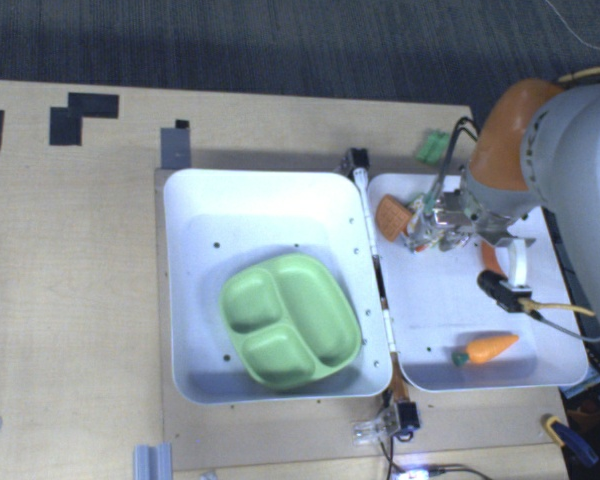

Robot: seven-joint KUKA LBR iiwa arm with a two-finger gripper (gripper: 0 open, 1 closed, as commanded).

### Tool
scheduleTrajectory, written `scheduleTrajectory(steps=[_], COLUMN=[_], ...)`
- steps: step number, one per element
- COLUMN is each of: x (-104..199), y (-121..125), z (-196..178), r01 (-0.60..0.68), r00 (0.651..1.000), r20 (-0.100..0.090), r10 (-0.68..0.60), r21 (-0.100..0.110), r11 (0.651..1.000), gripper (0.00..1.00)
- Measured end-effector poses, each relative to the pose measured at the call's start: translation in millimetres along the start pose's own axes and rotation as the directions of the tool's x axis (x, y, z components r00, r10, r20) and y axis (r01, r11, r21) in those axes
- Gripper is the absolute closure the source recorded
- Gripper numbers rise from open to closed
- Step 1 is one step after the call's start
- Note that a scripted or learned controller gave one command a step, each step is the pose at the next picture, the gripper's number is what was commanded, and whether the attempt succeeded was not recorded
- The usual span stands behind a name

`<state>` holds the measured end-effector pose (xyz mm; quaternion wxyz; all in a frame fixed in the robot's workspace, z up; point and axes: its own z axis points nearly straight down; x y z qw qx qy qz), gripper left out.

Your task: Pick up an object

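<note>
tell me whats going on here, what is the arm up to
A grey robot arm reaches in from the right over the right bin, with its gripper low near that bin's upper left corner, right beside a brownish-orange object. I cannot tell whether it has gripped anything. A toy carrot lies near the bin's lower edge, apart from the gripper. The left bin holds a green divided plate, which nothing is touching.

Single fixed camera, mounted above the light wooden bench [70, 298], looking down at a slant. Frames both shallow white plastic bins: left bin [195, 218], right bin [430, 338]. Far enough back to catch a strip of dark carpeted floor [280, 28] along the top. Grey arm with orange band [550, 138] enters from the right edge.
</note>
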<state>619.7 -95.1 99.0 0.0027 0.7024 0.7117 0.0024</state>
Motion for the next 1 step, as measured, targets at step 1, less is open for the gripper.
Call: scheduleTrajectory(steps=[1], x=[79.2], y=[-4.7], z=[-87.0], r01=[-0.006], r00=[1.0], r20=[-0.002], r10=[0.006], r21=[0.002], r11=[1.0], gripper=[1.0])
